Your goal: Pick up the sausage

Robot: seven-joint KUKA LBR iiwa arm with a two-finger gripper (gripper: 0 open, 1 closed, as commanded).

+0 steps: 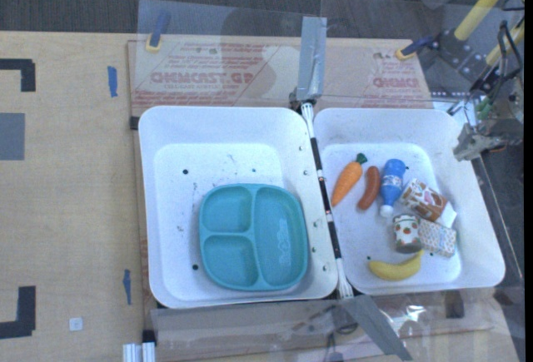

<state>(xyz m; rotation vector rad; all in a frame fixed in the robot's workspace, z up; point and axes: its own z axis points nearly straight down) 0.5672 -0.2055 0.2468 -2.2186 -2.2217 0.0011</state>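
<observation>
Sausage (pixel 369 187) lies in the right bin (pixel 483 210), left of centre, its long axis running roughly toward and away from the camera. Just to its left is a carrot (pixel 347 181) with a green top, tilted so the top points to the upper right; the two sit close together, and whether they touch cannot be told. Just to the sausage's right stands or lies a small blue and white bottle (pixel 392 183), again very near. Further right is a small printed packet (pixel 425 200), and below it a small brown and white carton (pixel 405 232) beside another patterned packet (pixel 439 238). A banana (pixel 396 268) rests near the front wall of this bin, curving upward at both ends.

The left bin (pixel 166 144) holds a teal tray (pixel 252 237) with three compartments, set toward the front right of the bin. Both bins sit side by side on a light wooden worktop (pixel 67 210), with a sheet of printed cardboard (pixel 216 73) behind them.

The end effector (pixel 479 140) is at the right edge of the view, over the right bin's far right rim, well apart from the sausage. It is small and partly blurred, so how far its jaws are open cannot be told, and nothing can be seen in it.
</observation>
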